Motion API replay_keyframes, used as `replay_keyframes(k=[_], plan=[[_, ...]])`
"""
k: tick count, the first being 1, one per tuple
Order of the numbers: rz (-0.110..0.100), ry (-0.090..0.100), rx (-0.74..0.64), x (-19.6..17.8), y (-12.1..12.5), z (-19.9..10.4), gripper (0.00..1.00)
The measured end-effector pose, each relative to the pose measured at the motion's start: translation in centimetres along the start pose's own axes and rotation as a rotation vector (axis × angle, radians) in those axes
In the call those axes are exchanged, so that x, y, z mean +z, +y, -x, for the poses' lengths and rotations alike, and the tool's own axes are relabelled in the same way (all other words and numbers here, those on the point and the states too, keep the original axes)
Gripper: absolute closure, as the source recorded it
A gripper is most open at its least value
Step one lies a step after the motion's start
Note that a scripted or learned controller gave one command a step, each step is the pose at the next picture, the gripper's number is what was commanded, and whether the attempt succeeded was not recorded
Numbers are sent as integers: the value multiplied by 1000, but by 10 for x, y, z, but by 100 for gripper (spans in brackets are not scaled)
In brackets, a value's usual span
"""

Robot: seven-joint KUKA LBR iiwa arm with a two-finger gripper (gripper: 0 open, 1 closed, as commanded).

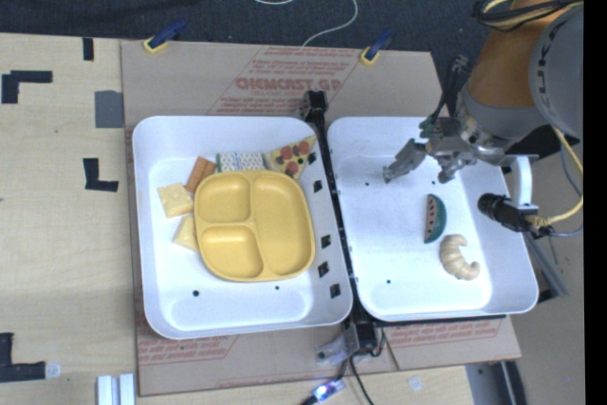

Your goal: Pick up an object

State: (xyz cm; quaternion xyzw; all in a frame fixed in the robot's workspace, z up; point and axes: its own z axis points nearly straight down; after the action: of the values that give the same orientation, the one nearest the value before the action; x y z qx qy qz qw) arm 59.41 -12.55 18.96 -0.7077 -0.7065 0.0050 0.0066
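Here, gripper (424, 164): fingers spread apart, nothing between them, hanging over the upper part of the right bin (379, 232).
Watermelon slice (434, 217): green rind, red flesh, lying flat in the right bin, just below the gripper and apart from it.
Croissant (460, 257): pale tan, curved, near the watermelon slice, farther from the gripper.
Left bin (156, 204): holds a yellow divided plate (253, 225).

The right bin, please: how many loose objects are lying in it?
2. A watermelon slice lies right of the right bin's centre; a croissant lies just below it, near the right wall. The arm may hide others at the upper right.
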Motion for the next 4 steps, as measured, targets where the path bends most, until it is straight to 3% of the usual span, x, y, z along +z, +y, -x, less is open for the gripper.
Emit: replay_keyframes(k=[1,3,4], plan=[[14,-1,-3,-9,3,0,0],[14,-3,-4,107,7,-4,0],[15,-3,-4,95,8,-4,100]])
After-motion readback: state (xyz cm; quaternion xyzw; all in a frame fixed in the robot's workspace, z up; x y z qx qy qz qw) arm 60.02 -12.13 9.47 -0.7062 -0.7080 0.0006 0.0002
